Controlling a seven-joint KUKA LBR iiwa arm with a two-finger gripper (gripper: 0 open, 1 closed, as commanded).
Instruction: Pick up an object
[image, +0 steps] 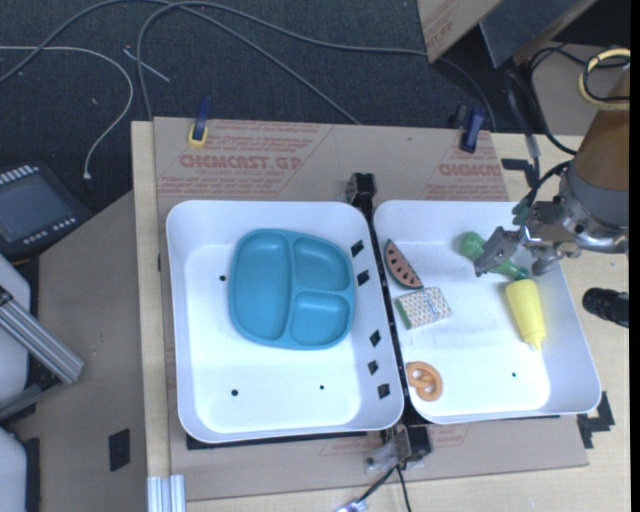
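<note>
Over the right bin (570, 390), the claw (507, 255) hovered at a green object (470, 243); finger state indeterminate; descent presumably required next.

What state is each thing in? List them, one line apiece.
Blue divided plate: flat in left bin.
Watermelon slice: lying in right bin.
Patterned packet: flat.
Pretzel: flat, near front edge.
Yellow bottle: on its side.
Green object: beside the gripper.

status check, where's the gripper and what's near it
Gripper low in right bin, over green item. Nothing seen held. Yellow bottle close beside.
</note>
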